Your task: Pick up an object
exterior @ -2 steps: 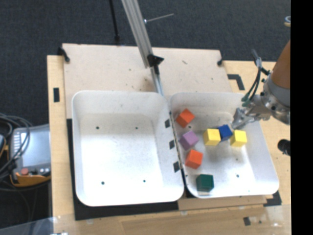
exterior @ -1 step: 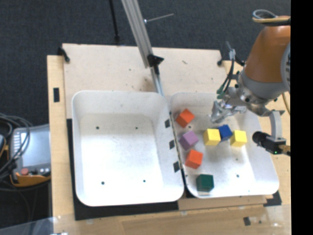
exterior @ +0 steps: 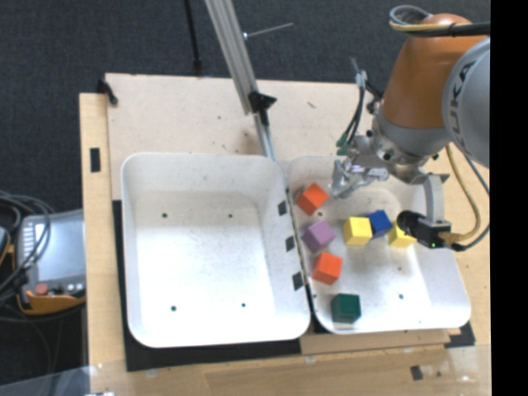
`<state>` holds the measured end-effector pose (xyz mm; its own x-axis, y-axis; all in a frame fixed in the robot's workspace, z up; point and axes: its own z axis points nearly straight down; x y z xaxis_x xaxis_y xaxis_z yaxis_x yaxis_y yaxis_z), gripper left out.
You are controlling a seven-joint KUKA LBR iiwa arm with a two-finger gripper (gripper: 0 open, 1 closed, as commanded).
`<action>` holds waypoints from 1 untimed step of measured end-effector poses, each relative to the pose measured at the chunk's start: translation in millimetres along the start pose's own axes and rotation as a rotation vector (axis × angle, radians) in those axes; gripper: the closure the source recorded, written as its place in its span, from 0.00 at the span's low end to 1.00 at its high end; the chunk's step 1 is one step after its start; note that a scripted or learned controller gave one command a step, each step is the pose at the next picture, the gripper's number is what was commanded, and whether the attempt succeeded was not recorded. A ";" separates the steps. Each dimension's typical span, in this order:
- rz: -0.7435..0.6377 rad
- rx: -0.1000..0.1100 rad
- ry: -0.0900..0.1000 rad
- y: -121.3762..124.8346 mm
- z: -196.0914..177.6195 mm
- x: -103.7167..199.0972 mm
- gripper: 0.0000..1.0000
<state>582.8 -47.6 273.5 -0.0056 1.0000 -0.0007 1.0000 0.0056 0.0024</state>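
The right bin [exterior: 437, 304] holds several small blocks. An orange block [exterior: 312, 198] lies near its left wall, with a purple block [exterior: 318, 235] and a second orange block [exterior: 327, 266] below it. A yellow block [exterior: 357, 230] touches a blue block [exterior: 379, 221], and another yellow block [exterior: 400, 238] sits partly under the arm's black fitting. A dark green block [exterior: 346, 307] rests near the front rim. My gripper [exterior: 346, 174] hangs over the back of the right bin, just right of the upper orange block, with nothing seen between its fingers.
The left bin [exterior: 148, 221] stands beside the right one. A slanted aluminium bar [exterior: 235, 56] runs down to the back edge between the bins. A control pendant [exterior: 45, 258] with cables lies off the bench at the left.
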 end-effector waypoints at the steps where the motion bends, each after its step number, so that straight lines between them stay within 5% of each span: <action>1: 0.000 -0.001 0.000 30.5 0.7 46.4 1.00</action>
<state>613.1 -1.0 272.8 -0.0060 1.0000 -0.0007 1.0000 0.0060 0.0034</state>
